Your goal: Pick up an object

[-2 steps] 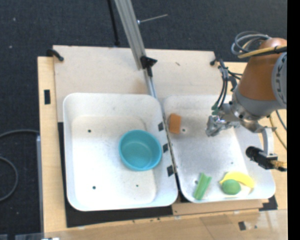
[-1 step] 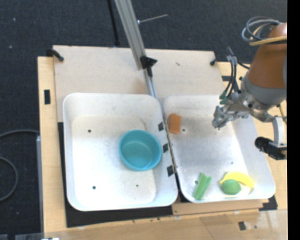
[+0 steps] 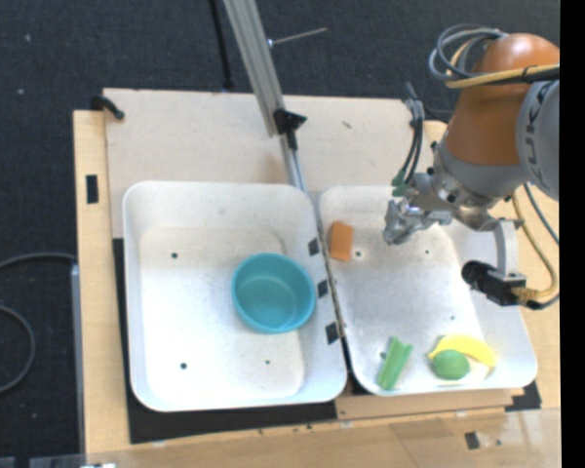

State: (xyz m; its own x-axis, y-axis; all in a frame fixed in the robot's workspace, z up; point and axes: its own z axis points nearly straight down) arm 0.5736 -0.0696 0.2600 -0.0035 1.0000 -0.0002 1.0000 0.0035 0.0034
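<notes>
Your gripper [image 3: 402,224] hangs over the right bin's [image 3: 424,291] far end; can't tell its state. Nearest obj: orange block [image 3: 340,241], just left of it by the bin's left wall, long axis running near-to-far. Green stick [image 3: 394,363] lies at the near edge, tilted far-right. Left bin [image 3: 175,359] holds a teal bowl [image 3: 273,292]. Both sit on a tan bench [image 3: 195,135], dark carpet [image 3: 78,27] around.

Metal pole [image 3: 258,61] slants over the bench [image 3: 185,135] — cable [image 3: 5,300] left.

Gripper [image 3: 402,224] low, arm in from right
</notes>
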